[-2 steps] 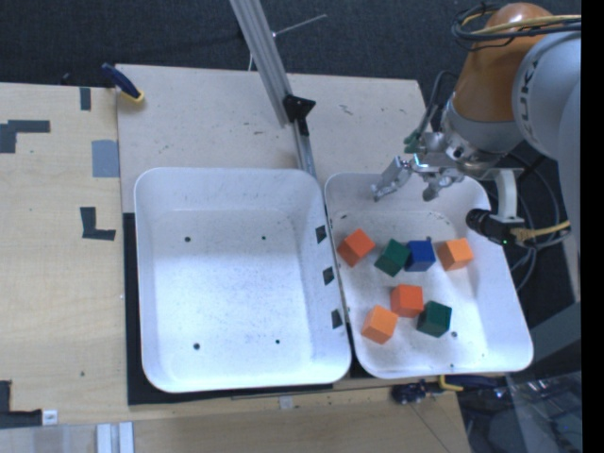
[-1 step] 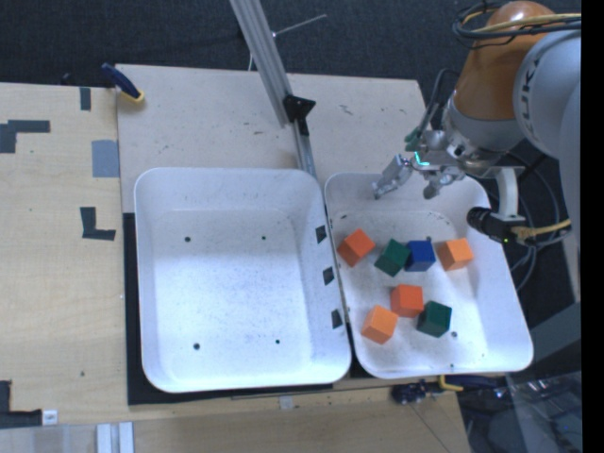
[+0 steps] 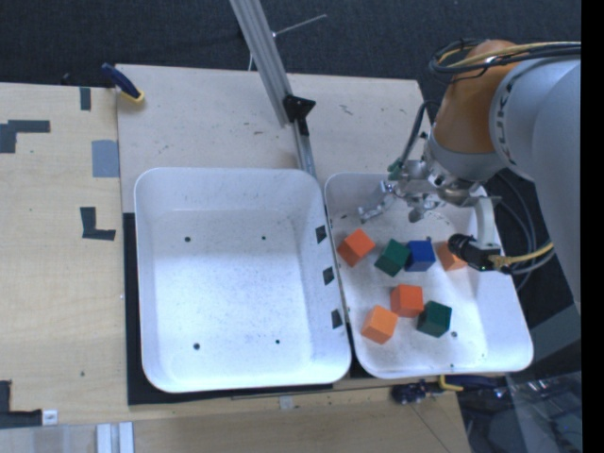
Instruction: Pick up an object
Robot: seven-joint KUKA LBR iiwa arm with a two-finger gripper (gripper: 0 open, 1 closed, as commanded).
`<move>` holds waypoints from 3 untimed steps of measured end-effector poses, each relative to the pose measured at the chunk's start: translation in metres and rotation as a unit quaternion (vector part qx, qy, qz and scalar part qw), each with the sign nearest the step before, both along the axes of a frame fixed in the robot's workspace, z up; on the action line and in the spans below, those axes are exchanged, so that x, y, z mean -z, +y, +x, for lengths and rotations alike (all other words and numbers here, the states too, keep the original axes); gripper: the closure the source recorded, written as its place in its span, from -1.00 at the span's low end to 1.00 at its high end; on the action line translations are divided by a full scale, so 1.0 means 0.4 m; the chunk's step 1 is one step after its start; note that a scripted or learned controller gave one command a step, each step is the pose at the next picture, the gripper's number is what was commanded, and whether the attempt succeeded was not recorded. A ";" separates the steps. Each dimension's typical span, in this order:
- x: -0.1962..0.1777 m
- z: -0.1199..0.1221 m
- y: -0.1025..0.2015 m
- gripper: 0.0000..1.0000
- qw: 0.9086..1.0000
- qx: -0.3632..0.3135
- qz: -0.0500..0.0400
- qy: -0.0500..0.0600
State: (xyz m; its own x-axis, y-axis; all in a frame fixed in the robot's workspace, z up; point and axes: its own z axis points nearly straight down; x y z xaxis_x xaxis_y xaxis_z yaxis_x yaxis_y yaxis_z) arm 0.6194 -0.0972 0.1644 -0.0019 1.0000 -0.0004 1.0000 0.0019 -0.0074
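The blocks all lie in the right bin [image 3: 491, 347], and the blue block [image 3: 421, 254] is the one I judge nearest to take. It sits toward the bin's far side, touching the dark green block [image 3: 392, 257] on its left, with a small orange block [image 3: 449, 256] just beside it on its right, partly hidden by a black fitting on my cable.

My pincer [image 3: 408, 196] hangs above the far end of the same bin, and the blue block lies from it toward the bin's near rim and very slightly right. That offset is what the next move turns on: a short shift toward the near rim, then straight down. I cannot tell from here how wide the pincer stands, nor how high it hangs; nothing shows between its metal parts.

Farther left of the blue block, an orange block [image 3: 357, 246] sits alone near the bin's left wall, and it may be the easier grab since nothing crowds it. Nearer the near rim lie another orange block [image 3: 408, 299], a green one [image 3: 435, 318] and an orange one [image 3: 380, 324].

The left bin [image 3: 151, 253] adjoins, both on the table [image 3: 198, 121].
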 end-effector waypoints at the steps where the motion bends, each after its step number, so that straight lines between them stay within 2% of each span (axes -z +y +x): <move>1: 0.140 0.020 -0.004 -1.00 1.000 0.000 0.000 0.000; 2: 0.183 0.020 -0.002 -1.00 1.000 0.000 -0.001 -0.003; 3: 0.158 0.019 0.000 1.00 1.000 -0.001 0.000 -0.002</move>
State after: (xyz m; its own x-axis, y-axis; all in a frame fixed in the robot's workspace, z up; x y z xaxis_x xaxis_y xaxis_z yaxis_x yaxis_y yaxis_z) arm 0.6271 -0.0972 0.1013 -0.0031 1.0000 0.0000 1.0000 0.0031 -0.0030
